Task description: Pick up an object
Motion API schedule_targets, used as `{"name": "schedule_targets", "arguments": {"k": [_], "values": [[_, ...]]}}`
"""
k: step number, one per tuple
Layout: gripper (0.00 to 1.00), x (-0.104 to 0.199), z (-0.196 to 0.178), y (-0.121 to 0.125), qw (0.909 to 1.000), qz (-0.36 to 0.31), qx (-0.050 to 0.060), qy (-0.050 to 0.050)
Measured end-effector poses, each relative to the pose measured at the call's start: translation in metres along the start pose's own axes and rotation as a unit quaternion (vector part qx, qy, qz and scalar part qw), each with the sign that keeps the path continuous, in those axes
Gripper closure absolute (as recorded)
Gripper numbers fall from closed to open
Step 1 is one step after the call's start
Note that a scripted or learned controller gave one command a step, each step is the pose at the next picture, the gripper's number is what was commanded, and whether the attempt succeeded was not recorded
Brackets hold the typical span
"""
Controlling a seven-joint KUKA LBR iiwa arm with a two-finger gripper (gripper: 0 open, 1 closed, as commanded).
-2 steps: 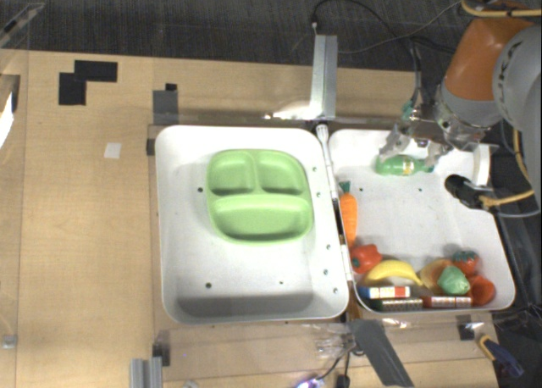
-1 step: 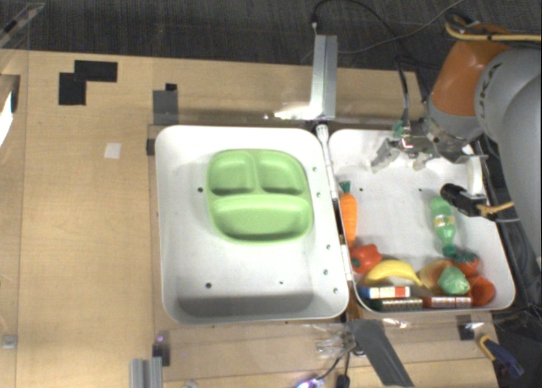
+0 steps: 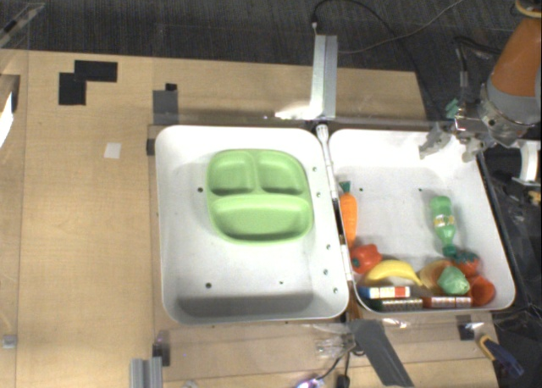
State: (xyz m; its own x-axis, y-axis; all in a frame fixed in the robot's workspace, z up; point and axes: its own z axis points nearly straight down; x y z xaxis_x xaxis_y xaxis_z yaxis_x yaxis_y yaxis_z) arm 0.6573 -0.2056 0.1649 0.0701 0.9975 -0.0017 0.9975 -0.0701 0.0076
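My gripper [image 3: 449, 147] hangs over the far right corner of the right bin [image 3: 398, 174], under the arm's orange band [image 3: 518, 64]. Its two fingers stand apart, open, with nothing between them. The objects lie well in front of it. A green bottle [image 3: 440, 217] rests by the bin's right side. An orange carrot [image 3: 347, 213] lies along the left wall. A red tomato [image 3: 366, 257], a yellow banana [image 3: 394, 271], a green pepper [image 3: 453, 280] and a small red and white box [image 3: 389, 293] crowd the near edge.
The left bin [image 3: 182, 276] bears a green divided plate [image 3: 258, 193]. A metal post [image 3: 324, 77] stands behind the seam between the bins. Cables and a dark frame run along the right side of the bench.
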Motion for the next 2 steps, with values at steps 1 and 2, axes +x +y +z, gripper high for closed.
{"name": "schedule_targets", "arguments": {"k": [1,2], "values": [[0.00,0.000,0.039,-0.076,0.9957,0.093,0.003,0.001],[0.00,0.009,0.075,-0.098,0.9967,0.081,-0.001,0.000]]}}
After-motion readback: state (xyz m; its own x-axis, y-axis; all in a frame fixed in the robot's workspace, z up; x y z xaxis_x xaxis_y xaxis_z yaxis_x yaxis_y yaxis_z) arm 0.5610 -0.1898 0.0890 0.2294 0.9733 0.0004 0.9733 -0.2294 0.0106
